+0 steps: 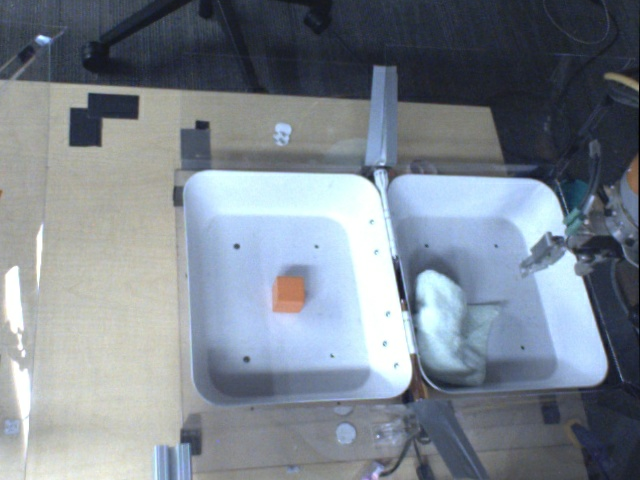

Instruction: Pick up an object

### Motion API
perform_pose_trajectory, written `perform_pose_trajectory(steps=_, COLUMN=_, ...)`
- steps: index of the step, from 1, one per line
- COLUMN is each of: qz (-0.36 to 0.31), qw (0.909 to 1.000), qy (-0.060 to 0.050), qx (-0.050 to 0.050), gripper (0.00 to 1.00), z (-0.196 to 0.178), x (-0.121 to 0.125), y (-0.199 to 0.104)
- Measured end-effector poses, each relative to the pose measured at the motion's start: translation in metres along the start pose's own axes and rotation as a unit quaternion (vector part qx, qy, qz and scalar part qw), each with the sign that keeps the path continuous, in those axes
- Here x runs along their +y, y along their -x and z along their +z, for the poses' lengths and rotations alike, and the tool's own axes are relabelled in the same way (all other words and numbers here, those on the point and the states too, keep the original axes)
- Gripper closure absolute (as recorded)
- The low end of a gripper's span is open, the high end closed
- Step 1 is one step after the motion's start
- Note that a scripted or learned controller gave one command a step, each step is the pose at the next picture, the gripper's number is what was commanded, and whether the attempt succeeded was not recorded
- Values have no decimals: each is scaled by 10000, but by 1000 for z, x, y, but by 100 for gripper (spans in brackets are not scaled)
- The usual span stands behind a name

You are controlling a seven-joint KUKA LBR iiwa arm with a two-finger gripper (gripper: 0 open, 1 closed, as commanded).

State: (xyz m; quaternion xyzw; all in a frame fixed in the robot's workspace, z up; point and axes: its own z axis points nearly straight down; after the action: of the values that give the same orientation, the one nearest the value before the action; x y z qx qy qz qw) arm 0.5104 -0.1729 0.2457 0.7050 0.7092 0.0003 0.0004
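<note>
Hovering at the right bin's (560, 268) far edge, the gripper (545, 253) held nothing; whether it was released or clenched could not be told. 2 targets waited: a cloth (450, 326) nearby, possibly crumpled, and a cube (289, 294) in the left bin (215, 268). Next came descent. Wooden bench (100, 268), dark carpet (450, 18).

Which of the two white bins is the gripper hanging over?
The right bin, the one holding the crumpled white cloth. The gripper sits over its right side; the left bin holds the orange cube.
</note>
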Motion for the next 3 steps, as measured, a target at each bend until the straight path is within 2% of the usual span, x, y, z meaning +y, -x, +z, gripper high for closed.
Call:
perform_pose_trajectory(steps=1, qz=500, qw=9987, qy=28, qx=-4, gripper=0, z=154, x=47, y=4)
perform_pose_trajectory(steps=2, qz=-739, qw=9973, qy=19, qx=-7, gripper=0, z=95, x=22, y=28)
perform_pose_trajectory(steps=3, qz=28, qw=10000, qy=49, qx=-10, gripper=0, z=157, x=64, y=32)
